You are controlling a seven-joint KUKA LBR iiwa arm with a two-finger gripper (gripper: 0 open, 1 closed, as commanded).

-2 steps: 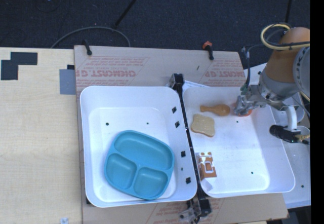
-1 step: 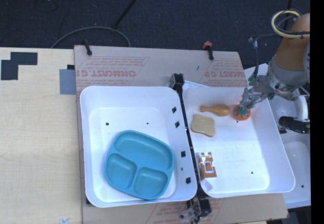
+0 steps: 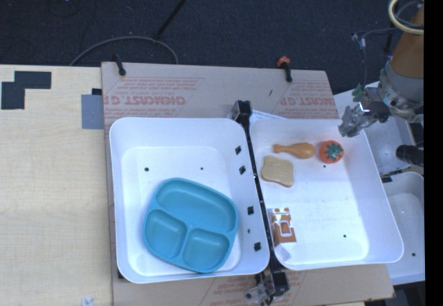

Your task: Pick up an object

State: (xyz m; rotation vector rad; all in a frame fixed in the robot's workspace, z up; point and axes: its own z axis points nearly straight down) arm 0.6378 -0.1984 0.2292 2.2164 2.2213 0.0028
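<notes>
Objects for picking lie in the right bin (image 3: 387,228): nearest, an orange-and-white printed piece (image 3: 282,226) by the left wall; farther, a tan toast slice (image 3: 277,172); beyond it a drumstick (image 3: 294,150) and, just right, a tomato (image 3: 331,151). Left bin (image 3: 124,159): blue divided plate (image 3: 191,224), near side. Gripper (image 3: 353,120): above the right bin's far right corner, nothing visibly held; finger opening cannot be told.

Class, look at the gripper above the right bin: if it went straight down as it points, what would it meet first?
Probably the right bin's rim or floor near the tomato toy; the gripper hangs beside it, though depth is unclear.
</notes>
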